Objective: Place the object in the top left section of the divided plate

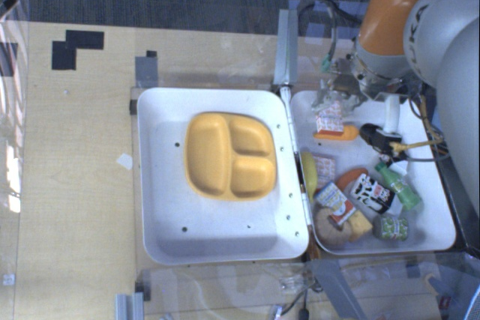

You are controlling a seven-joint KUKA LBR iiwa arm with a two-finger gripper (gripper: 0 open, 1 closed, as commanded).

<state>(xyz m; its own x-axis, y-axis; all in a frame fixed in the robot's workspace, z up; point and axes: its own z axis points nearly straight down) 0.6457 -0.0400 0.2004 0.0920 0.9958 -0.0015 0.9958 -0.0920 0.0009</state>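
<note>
The yellow divided plate [229, 154] lies in the left bin [161, 236] with nothing in its three sections. My gripper [332, 100] hangs over the back left corner of the right bin [442, 232]. A small white and red packet [328, 118] hangs from its fingertips, and the fingers look shut on the packet's top edge. Just below the packet, an orange carrot-shaped piece [338, 135] lies on the bin floor. The gripper is to the right of the plate, across the wall between the bins.
The right bin holds several items: a yellow banana [309, 173], a pink-white packet [325, 169], a black-and-white carton [372, 193], a green bottle [400, 188], a green can [391, 228] and a round brown piece [332, 227]. A metal post [284, 49] stands behind the bins.
</note>
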